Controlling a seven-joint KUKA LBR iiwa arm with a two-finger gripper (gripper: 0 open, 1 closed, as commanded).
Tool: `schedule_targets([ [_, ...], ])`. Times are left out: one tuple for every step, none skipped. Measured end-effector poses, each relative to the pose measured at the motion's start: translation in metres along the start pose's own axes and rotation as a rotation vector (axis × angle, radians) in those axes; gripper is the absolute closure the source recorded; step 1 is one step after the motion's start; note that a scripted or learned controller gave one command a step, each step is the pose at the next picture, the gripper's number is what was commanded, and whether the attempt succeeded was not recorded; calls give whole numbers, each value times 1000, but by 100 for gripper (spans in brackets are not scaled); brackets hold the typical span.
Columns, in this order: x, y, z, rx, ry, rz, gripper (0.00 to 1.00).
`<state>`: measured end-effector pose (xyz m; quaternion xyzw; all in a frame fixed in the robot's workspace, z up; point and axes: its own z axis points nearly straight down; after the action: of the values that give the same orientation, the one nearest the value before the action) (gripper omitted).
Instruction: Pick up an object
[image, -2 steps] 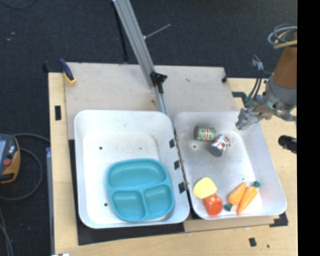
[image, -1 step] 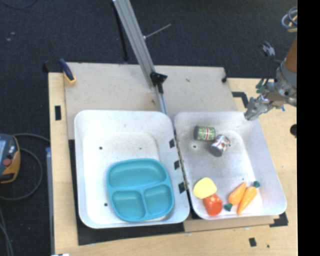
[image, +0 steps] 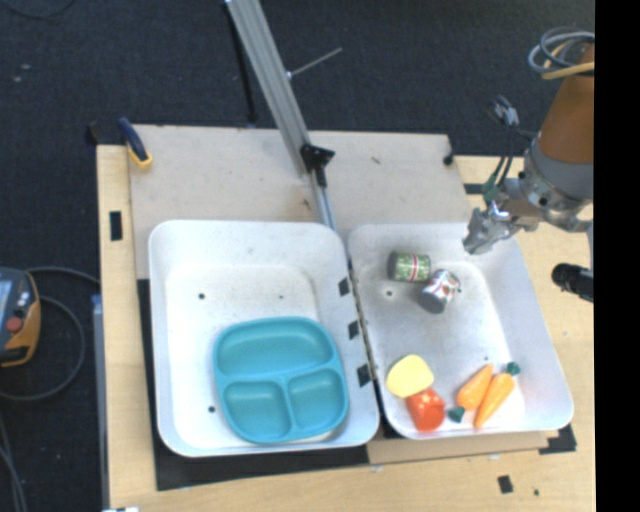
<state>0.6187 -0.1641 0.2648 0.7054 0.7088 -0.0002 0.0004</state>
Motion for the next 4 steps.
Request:
schedule_targets([
  [49,-22,13,1,0,0,100],
  [104,-44,7,-1,2,-2,100],
  [155,-62,21,1,2,-2,100],
  [200,-77,31,0,2,-2,100],
])
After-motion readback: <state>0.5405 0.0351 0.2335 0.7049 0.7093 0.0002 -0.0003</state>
